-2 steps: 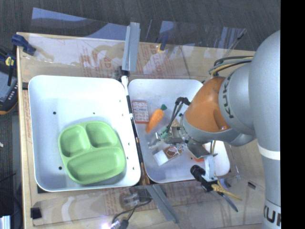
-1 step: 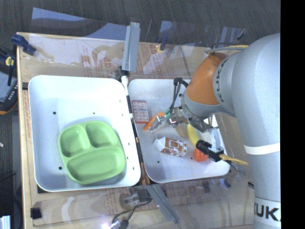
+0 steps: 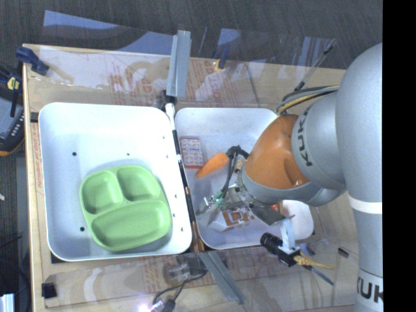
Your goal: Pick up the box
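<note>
Plywood bench (image 3: 97, 77) is sitting on a dark grey carpeted floor (image 3: 195, 5) and is carrying two shallow white bins side by side, with a grey metal rail (image 3: 179, 64) running up from the gap between them at the far edge. Left bin (image 3: 58, 119) is holding a green divided plate (image 3: 127, 208), which is lying flat in the near half with its three compartments facing up. Right bin (image 3: 227, 119) is holding the box (image 3: 190, 152), a small flat white carton with red print, which is lying just beside the dividing wall in the far left part of that bin. An orange carrot-shaped item (image 3: 211, 166) is lying at a slant just to the right of the box, near it but apparently not touching. The grey arm (image 3: 325, 148) is reaching in from the right, its orange band (image 3: 276, 158) hanging over the middle of the right bin. The gripper (image 3: 221, 207) is pointing down into the near left part of the right bin, well apart from the box and nearer the camera than the carrot-shaped item. A small brown-and-white printed item (image 3: 235, 218) is lying just beside the gripper; contact between them is not resolvable. Whether the gripper is open or closed cannot be told from this view, and the box is lying free.
</note>
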### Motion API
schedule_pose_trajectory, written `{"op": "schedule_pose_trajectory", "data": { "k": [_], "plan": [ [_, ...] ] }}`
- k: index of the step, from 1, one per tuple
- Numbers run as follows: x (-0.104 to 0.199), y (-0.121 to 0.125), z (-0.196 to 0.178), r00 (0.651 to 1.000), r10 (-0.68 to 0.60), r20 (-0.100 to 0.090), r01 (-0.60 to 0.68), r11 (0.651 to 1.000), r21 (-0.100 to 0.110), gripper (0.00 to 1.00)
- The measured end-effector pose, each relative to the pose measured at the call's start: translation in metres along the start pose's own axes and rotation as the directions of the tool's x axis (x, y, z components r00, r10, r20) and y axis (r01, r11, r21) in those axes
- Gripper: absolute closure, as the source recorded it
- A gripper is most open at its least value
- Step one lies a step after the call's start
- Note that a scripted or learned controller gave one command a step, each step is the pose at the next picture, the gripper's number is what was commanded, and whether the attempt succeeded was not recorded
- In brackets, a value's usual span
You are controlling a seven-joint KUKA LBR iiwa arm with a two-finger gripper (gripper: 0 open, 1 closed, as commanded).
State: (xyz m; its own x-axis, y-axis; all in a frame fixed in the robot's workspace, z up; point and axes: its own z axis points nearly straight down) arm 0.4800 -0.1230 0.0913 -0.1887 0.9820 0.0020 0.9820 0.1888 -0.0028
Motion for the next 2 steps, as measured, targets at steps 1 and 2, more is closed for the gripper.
{"op": "schedule_pose_trajectory", "data": {
  "k": [1,2],
  "plan": [
    [-0.084,0.015,-0.066,0.932,0.363,0.000,-0.363,0.932,-0.001,0.00],
    [-0.036,0.075,-0.018,0.990,0.138,-0.001,-0.138,0.990,0.001,0.00]
  ]
}}
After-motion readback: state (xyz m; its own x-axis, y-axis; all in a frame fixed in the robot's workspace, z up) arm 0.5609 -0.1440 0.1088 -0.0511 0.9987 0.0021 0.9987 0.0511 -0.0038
